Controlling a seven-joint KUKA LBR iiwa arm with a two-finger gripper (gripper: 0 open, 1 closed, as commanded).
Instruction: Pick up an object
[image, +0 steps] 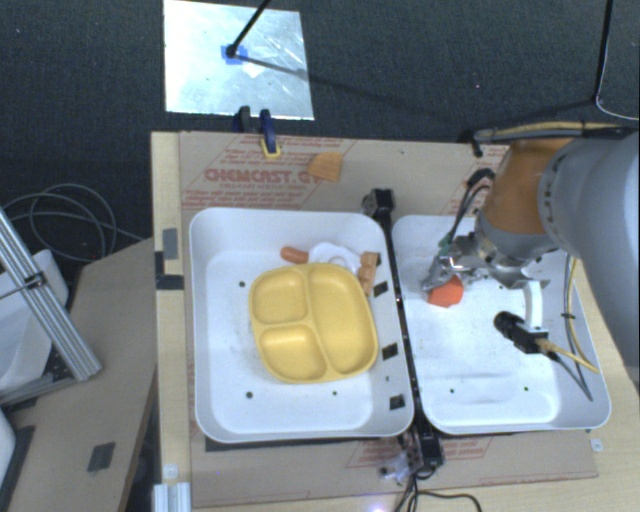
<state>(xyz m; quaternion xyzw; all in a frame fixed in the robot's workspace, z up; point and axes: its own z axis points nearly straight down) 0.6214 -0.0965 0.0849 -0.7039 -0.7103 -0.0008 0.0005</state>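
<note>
A small orange-red object (446, 292) lies in the right bin (490, 400), near its upper left part. My gripper (447, 270) hangs directly over it, its tip touching or almost touching the object's top. The grey arm with its orange band (520, 195) reaches in from the right and hides the bin's far right corner. The left bin (225, 400) holds a yellow divided plate (310, 322). Behind the plate lie a small orange sausage-shaped piece (294, 255), a white item (333, 256) and a tan block (368, 268).
A black divider (392, 300) runs between the two bins. A black fitting (518, 330) with a yellow cable (575, 360) hangs from the arm over the right bin's right side. A tan pad (325, 166) lies on the cardboard behind the bins.
</note>
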